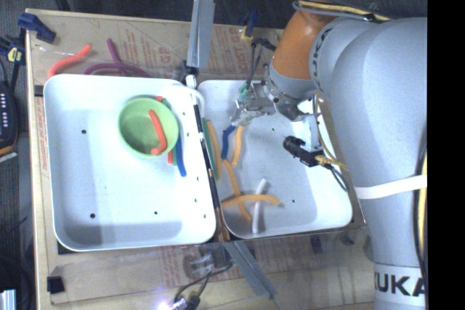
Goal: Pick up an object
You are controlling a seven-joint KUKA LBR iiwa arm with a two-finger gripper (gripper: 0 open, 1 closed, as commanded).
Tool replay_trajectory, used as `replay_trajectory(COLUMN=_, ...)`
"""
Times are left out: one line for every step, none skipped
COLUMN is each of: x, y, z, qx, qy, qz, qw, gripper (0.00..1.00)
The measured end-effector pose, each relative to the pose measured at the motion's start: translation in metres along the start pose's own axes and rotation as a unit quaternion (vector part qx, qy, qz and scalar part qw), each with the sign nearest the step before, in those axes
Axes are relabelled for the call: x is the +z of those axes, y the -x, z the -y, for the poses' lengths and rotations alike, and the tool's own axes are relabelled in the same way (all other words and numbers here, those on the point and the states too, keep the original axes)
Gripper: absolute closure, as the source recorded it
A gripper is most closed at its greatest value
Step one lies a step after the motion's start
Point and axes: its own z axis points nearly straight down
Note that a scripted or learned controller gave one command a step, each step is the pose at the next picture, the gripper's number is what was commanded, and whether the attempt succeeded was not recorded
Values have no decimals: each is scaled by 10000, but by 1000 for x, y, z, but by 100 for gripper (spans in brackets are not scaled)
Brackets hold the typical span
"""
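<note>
The gripper [245, 111] hangs low at the far edge of the right bin [330, 210], prob. to grab a thing there. Can't tell its open/shut state. A blue stick [228, 138] lies just under it. Orange sticks [251, 200] and a white one [258, 213] sit by the near edge. The green bowl [142, 128] sits in the left bin [94, 229], out of reach for now.

left bin [94, 200] lies bare along its front edge, a green bowl [145, 128] near its back right corner; sticks [243, 196] clutter the right bin's [320, 210] left edge.
</note>
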Motion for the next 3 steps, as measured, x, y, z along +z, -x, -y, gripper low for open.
replay_trajectory(x=-80, y=-67, z=-14, qx=-2173, qy=21, qz=23, qw=9761, gripper=100)
replay_trajectory(x=-80, y=-66, z=-14, qx=-2171, qy=20, qz=24, qw=9761, gripper=0)
replay_trajectory(x=18, y=-19, z=-17, qx=-2275, qy=39, qz=38, qw=9738, gripper=0)
